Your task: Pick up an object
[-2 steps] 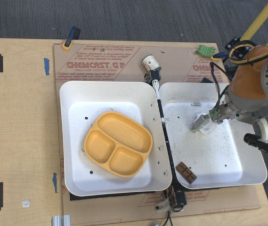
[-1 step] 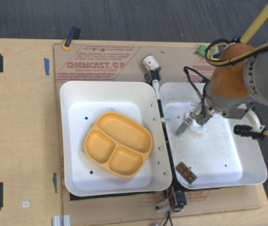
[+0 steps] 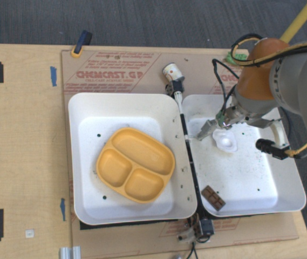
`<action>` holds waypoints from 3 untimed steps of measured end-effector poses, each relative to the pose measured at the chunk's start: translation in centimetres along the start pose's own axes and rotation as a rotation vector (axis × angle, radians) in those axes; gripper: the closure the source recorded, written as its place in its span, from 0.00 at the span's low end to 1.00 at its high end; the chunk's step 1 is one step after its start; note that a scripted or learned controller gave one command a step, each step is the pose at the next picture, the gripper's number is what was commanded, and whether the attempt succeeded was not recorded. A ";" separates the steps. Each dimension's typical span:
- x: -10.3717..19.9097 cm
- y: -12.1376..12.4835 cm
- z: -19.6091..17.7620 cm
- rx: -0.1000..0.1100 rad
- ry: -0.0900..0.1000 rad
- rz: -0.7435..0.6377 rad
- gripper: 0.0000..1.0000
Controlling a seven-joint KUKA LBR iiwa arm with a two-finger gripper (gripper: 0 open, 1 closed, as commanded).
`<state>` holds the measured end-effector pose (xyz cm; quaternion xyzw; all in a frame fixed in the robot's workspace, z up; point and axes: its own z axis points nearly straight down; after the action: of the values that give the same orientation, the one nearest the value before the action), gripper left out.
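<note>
Dark grey carpet floor behind a light wood bench w/ printed cardboard sheet (blue tape bits).

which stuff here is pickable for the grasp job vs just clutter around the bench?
Job:
- yellow divided plate, left bin
- brown chocolate-like bar, right bin
- small clear white thing, right bin, beside the pincer

Lying about:
- blue and yellow clip on the cardboard
- blue tape strips
- yellow pole, top right
</note>
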<state>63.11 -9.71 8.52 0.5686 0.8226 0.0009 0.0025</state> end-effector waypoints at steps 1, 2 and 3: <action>1.2 -3.4 -0.1 0.004 0.003 -0.097 0.00; 2.2 -8.4 -0.1 0.003 0.003 0.105 0.00; 2.2 -8.2 -1.2 -0.001 0.001 0.106 1.00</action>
<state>54.66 -10.59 9.64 0.6115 0.7912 0.0020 0.0023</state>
